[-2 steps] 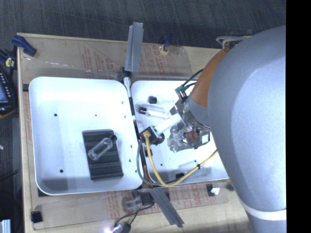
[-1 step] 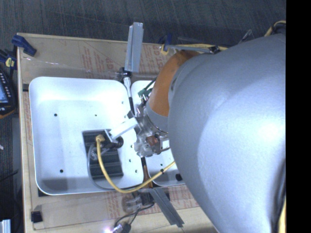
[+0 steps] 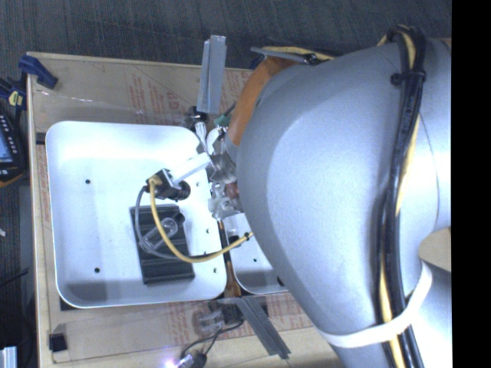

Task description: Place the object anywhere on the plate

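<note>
looking down: arm (image 3: 337,182): i see its grey bulk covering most of the right side, orange band near the top.
desk (image 3: 138,90): i see bare wood around the bins.
left bin (image 3: 84,205): white and shallow, the gripper hangs over its right half.
right bin (image 3: 257,278): only a corner visible to me under the arm.
gripper (image 3: 165,244): dark body low in the left bin, yellow cable looping around it; i cannot tell its opening.
object: i cannot pick it out, nor a plate.

Plywood bench (image 3: 115,90) on dark grey carpet (image 3: 115,14), brightly lit
</note>
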